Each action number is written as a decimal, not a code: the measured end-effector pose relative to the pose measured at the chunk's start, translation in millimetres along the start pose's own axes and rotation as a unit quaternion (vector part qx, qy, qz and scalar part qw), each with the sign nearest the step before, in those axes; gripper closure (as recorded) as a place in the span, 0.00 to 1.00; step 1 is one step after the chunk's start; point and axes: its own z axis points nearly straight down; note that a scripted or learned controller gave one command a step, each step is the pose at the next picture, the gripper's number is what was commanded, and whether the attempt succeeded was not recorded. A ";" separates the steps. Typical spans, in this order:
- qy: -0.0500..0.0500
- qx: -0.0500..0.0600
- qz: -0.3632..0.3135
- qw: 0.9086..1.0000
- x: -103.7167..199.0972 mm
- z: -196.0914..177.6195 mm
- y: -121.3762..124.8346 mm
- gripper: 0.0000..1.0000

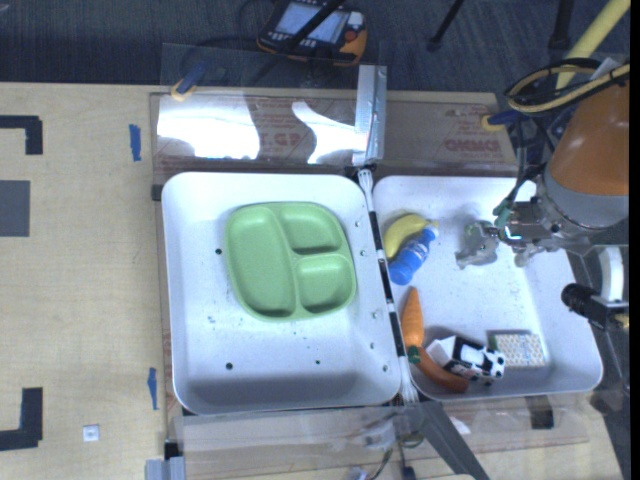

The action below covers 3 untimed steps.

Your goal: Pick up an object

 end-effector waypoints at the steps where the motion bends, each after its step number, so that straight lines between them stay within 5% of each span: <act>1: -0.001 -0.002 0.015 1.000 -43.6 42.4 42.2 0.00; 2: -0.002 -0.003 -0.030 1.000 -70.3 110.5 74.0 0.00; 3: -0.003 -0.008 -0.031 0.999 -70.6 96.7 76.7 1.00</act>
